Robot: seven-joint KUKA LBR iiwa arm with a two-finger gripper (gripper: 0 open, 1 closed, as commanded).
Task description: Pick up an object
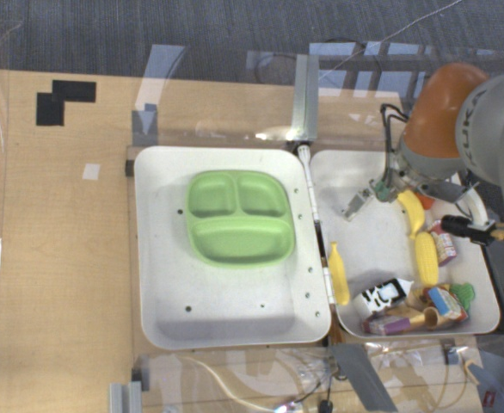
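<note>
left bin [162,317]: holds a green divided plate [237,216], sitting a bit toward 12 o'clock of centre. Nothing else in it.
divider edge: a yellow piece [338,274] lies along the right bin's 9 o'clock wall, just beside the rail between the bins.
right bin [342,175]: the pickable stuff is piled from 3 to 6 o'clock. Black-and-white item [386,292] and a purple tube [398,323] at about 6; corn cob [426,259] at about 3; small carton [449,306] with something green [464,294] at about 5.
banana [411,210]: toward 1 o'clock of the bin, just beside the tool.
gripper [362,200]: low over the bare floor at about 11 o'clock of the right bin. Fingers spread, released, nothing between them.
arm [484,127]: comes in from 3 o'clock, orange band above the wrist.
progress: nothing grasped, so the pick isn't done. My read: still at the approach stage.
left to do: get over a target (banana looks nearest), clamp, lift clear.
risk: tool sits over bare floor, so clamping here likely grabs nothing.
</note>
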